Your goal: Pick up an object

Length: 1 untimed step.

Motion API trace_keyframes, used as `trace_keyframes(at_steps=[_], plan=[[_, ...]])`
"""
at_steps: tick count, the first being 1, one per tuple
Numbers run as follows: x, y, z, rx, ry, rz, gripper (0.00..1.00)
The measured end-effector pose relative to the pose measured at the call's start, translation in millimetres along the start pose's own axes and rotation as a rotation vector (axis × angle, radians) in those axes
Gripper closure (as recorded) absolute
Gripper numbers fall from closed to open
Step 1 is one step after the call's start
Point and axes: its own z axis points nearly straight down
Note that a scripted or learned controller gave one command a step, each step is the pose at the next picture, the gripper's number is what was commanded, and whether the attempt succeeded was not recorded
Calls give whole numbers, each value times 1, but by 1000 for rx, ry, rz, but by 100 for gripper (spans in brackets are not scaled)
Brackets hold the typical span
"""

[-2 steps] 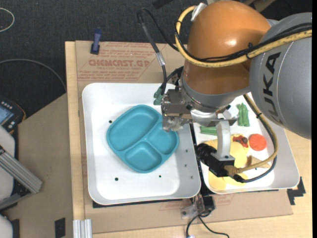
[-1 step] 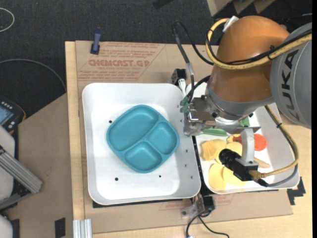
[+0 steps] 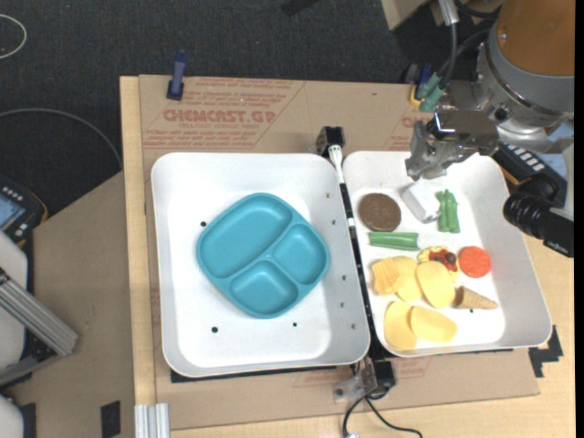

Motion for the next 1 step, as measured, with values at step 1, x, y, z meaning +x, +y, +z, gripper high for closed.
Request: trace_keyframes(at_steps=[1], plan=[[-39,-6,83,31,-4,2,100]])
